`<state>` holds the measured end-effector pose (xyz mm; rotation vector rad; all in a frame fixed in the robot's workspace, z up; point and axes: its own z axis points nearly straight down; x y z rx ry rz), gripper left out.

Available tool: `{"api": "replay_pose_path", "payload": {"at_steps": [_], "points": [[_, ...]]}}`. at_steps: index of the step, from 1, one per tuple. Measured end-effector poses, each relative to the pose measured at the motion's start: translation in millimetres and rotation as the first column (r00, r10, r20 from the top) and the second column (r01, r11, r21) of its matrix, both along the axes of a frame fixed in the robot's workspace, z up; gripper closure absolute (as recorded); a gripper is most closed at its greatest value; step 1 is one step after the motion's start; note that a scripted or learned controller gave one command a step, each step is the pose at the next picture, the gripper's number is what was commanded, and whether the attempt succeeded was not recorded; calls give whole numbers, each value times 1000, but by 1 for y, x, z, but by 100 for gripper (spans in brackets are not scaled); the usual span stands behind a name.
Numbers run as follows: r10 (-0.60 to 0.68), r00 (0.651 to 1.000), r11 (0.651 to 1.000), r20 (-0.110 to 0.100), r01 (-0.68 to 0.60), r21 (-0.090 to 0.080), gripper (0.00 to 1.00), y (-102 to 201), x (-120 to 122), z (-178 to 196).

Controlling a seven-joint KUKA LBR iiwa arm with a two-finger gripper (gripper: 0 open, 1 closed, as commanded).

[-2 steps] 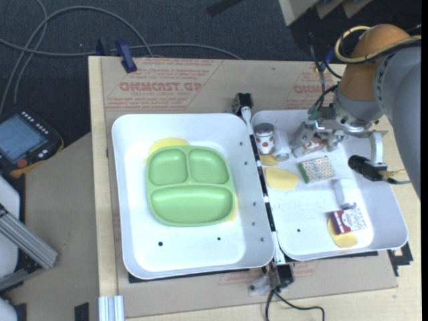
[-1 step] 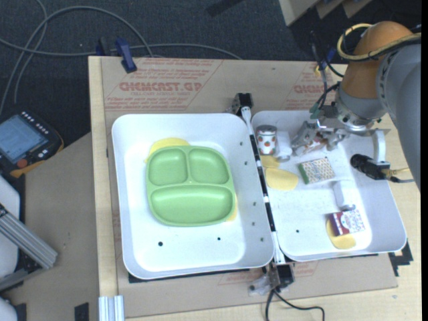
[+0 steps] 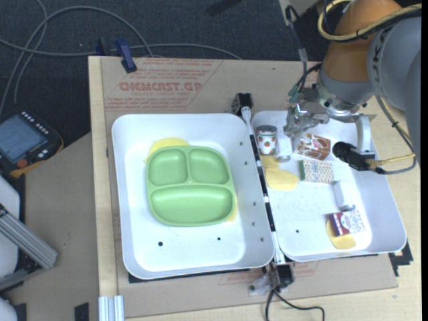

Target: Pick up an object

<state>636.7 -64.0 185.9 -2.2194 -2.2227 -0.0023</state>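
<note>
The right bin (image 3: 374,206) holds several small items. A white cup with red markings (image 3: 266,140) stands at its back left, with a flat yellow piece (image 3: 281,178) just in front of it. A brown and red packet (image 3: 315,146) and a checked green and red packet (image 3: 317,171) lie mid-bin. Near the front right, a red and white packet (image 3: 346,222) rests on another yellow piece. My gripper (image 3: 291,134) hangs over the back of this bin, between the cup and the brown packet. Nothing is visibly held in it.
A green divided plate (image 3: 190,184) lies in the left bin (image 3: 134,233), with a yellow item (image 3: 168,143) peeking out behind it. A small grey stick (image 3: 338,194) lies in the right bin. The arm's black fitting and cable (image 3: 351,155) overhang the right bin's back right.
</note>
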Motion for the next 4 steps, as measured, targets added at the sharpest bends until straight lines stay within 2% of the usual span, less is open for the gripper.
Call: {"api": "replay_pose_path", "payload": {"at_steps": [1,2,3,4], "points": [[-2,1000,1000,-3,2,-2,100,-50,-15,-57],[-2,1000,1000,-1,2,-1,0,-50,-15,-57],[1,1000,1000,25,-1,-12,0,-88,30,-84],[4,1000,1000,23,-4,3,0,-128,39,-87]]}}
